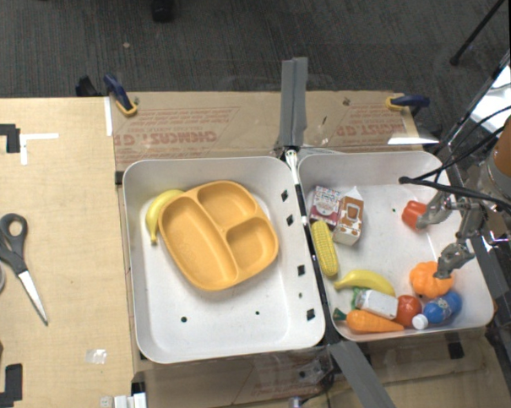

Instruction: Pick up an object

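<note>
The pincer [443, 235] hangs over the right side of the right bin [381, 164], with its 2 fingers spread open and nothing between them. One fingertip is near a small red-orange piece [413, 212], the other just touches the top of an orange fruit toy [426, 278]. To my judgement the step in hand is the approach, before any grasp.

The next move calls for a descent and then a closing around 1 object only (the toys near the front wall lie very crowded). The orange fruit toy is round and smooth, with a small stem. It sits beside a blue ball [442, 308] and a red toy [408, 307], so it may slip aside.
</note>
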`<state>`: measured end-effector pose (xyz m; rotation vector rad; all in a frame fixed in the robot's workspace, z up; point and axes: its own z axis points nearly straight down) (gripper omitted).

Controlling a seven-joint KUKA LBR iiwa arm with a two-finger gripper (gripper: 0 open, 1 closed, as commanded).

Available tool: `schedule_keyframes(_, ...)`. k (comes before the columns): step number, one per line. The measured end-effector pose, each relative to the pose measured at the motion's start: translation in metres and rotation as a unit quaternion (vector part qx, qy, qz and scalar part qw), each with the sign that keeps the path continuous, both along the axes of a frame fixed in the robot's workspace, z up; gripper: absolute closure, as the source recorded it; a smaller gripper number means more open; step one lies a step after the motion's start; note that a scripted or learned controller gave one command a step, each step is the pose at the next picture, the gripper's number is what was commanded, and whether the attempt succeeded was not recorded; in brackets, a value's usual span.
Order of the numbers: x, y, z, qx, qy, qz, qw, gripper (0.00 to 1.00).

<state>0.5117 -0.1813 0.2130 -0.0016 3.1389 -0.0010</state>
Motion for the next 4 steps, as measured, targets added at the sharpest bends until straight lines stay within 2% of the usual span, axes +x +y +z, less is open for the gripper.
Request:
schedule_keyframes(1,0.007,-0.005,-0.121,-0.0002,0.000,0.025,0.9997,0.00)
schedule_keyframes(2,-0.031,-0.012,-0.121,0.0004,0.000,-0.047,0.9989,0.00)
schedule_keyframes(3,-0.028,-0.011,-0.111,-0.0003,-0.002,-0.044,0.9990,1.00)
schedule_keyframes(4,-0.028,-0.010,-0.111,0.0004,-0.002,-0.045,0.9990,0.00)
